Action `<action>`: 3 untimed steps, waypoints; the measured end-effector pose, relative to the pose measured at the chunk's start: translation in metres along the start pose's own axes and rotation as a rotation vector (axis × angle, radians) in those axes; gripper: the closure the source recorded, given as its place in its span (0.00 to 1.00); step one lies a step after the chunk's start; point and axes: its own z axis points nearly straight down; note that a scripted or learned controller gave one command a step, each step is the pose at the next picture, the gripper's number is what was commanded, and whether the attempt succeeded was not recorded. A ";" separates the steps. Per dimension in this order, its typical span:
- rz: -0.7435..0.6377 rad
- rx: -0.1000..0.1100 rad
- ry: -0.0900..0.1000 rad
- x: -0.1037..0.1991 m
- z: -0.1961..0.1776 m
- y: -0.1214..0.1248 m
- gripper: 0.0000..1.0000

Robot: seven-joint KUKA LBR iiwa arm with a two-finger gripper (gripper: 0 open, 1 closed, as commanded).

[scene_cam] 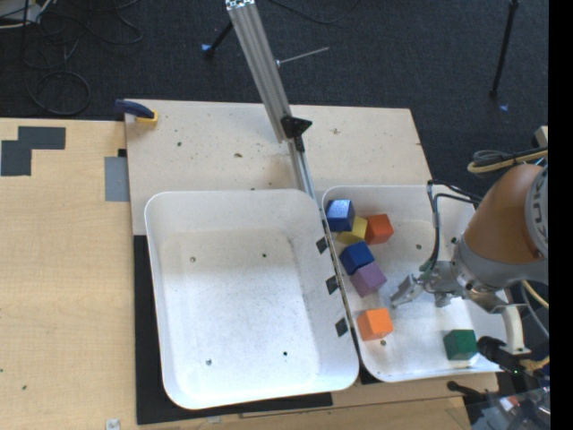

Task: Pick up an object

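Fingers [405, 291] above right bin [403, 365]

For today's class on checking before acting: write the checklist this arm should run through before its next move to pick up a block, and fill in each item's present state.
1. Blocks are in the right bin: ok, including an orange block and a purple block.
2. Gripper is over that bin: ok.
3. Something is between the fingers: cannot tell.
4. A block stands apart from the rest: ok, the green block.
5. Gripper is directly above a block: not ok, it is beside the purple block and the orange block.
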 end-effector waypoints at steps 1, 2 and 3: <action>0.005 0.001 0.001 -0.001 -0.010 0.000 1.00; 0.003 -0.005 -0.003 -0.007 -0.071 -0.004 1.00; 0.004 -0.006 -0.003 -0.018 -0.123 -0.007 1.00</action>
